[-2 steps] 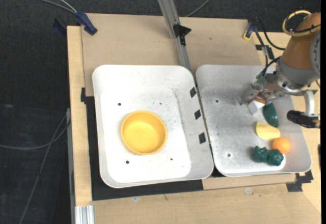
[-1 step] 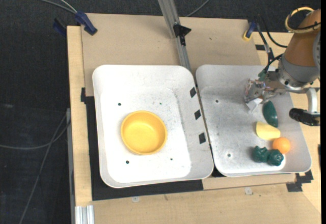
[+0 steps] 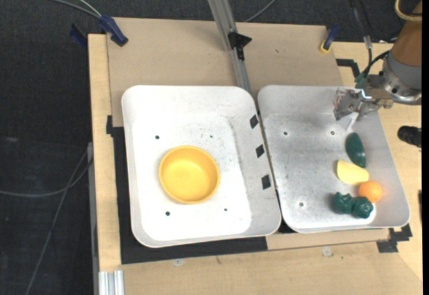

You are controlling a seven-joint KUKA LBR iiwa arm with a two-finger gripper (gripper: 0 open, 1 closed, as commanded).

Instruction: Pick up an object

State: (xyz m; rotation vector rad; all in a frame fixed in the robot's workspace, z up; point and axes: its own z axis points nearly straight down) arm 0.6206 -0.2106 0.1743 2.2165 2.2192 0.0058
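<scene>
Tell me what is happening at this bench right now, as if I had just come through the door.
A grey robot arm reaches in from the right, its gripper over the upper part of the right bin. Below it, near that bin's right edge, lie a dark green piece, a yellow piece, a small orange ball and a green lumpy piece. Nothing shows between the fingers. The left bin holds a yellow bowl.
</scene>
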